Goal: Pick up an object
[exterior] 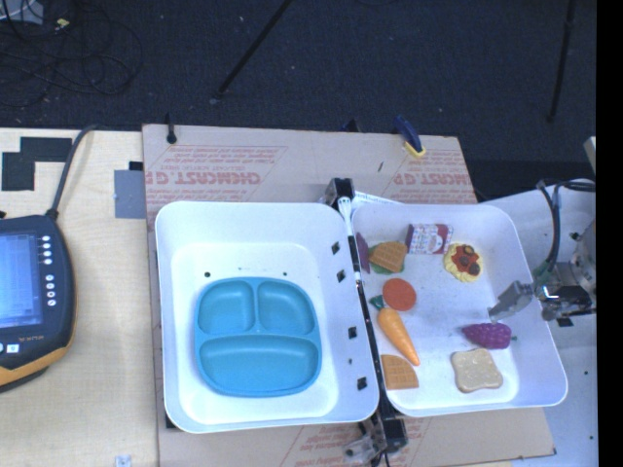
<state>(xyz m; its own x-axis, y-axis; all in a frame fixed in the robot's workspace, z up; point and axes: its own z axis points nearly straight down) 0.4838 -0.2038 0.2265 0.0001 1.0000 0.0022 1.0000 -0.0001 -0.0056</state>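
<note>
The right white bin point(531, 261) holds several toy foods: a carrot point(397, 334), a red-orange disc point(399, 294), a burger point(387, 256), a small carton point(428, 237), a yellow pizza round point(463, 262), a purple piece point(488, 335), a slice of toast point(476, 370) and a waffle point(398, 372). My gripper point(516, 299) reaches in over the bin's right rim, just above and to the right of the purple piece. Nothing shows in its grasp.
The left white bin point(180, 261) holds a blue divided plate point(258, 336). A black divider with clips point(350, 290) runs between the bins. A teach pendant point(29, 295) lies on the bench at far left. Cables hang by the arm at the right.
</note>
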